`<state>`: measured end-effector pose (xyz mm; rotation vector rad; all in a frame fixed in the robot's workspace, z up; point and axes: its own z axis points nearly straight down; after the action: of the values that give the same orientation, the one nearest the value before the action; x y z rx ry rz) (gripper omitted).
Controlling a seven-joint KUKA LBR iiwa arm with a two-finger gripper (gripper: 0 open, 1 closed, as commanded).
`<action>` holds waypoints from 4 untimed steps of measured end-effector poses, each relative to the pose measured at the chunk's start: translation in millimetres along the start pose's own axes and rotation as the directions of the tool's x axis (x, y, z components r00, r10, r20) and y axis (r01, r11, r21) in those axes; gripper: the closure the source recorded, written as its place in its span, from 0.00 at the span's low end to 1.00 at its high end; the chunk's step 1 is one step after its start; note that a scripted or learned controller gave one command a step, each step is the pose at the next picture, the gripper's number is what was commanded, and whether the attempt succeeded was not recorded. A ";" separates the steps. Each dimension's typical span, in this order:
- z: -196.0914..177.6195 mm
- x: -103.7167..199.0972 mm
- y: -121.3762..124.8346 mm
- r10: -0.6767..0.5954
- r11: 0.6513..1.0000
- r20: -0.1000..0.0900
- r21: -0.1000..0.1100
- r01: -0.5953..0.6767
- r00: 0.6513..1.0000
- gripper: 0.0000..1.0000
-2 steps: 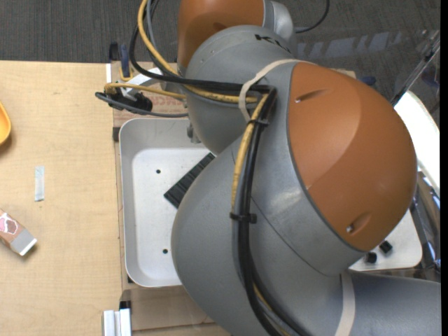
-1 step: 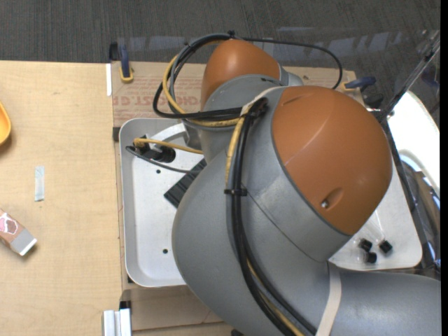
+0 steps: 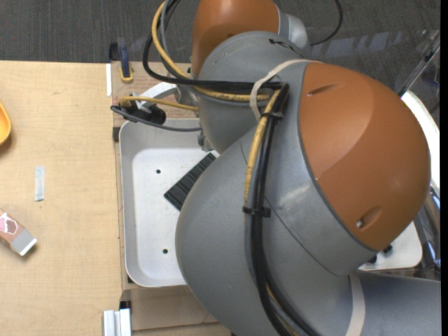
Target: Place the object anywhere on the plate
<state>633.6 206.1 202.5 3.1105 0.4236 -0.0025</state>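
My arm's grey and orange body [image 3: 301, 187] covers most of the view and hides whatever lies under it. A black ribbed piece [image 3: 189, 180] pokes out from beneath the arm over the floor of the left white bin [image 3: 143, 208]. I cannot tell whether it belongs to my gripper or is a loose object. An orange rounded thing [image 3: 3, 124] is cut off by the left edge on the wooden bench; it may be the plate.
On the wooden bench [image 3: 63, 131] left of the bin lie a small grey strip [image 3: 39, 184] and a brown-and-white block [image 3: 14, 234]. Yellow and black cables [image 3: 168, 93] loop over the bin's far rim.
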 end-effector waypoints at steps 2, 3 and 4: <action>109.2 -8.6 62.9 -0.106 0.994 -0.001 -0.003 0.106 0.994 1.00; -4.2 -4.1 -0.8 -0.140 0.990 0.001 0.000 0.140 0.990 1.00; -0.3 -56.0 -7.6 0.014 1.000 0.000 0.000 -0.014 1.000 1.00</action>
<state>577.6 198.5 202.9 3.1137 0.4022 -0.0031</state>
